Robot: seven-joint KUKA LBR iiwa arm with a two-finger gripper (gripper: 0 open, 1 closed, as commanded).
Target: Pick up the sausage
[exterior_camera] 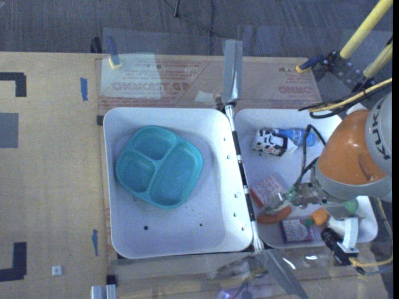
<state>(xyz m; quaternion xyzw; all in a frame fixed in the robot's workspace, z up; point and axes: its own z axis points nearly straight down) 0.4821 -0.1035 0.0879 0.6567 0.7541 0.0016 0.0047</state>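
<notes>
The sausage (274,215), a short reddish-orange link, lies near the front-left corner of the right bin (249,136). My gripper (290,198) hangs low just above and to the right of it, at the sausage's upper end, and I cannot tell if they touch. The grey arm with its orange band (355,157) covers the right part of this bin.
A pink packet (267,189) sits just left of the gripper. A purple box (296,230), an orange piece (319,217) and a green piece (350,205) lie near the front. A black-and-white and blue item (277,141) is at the back. A teal divided plate (159,166) rests in the left bin (187,235).
</notes>
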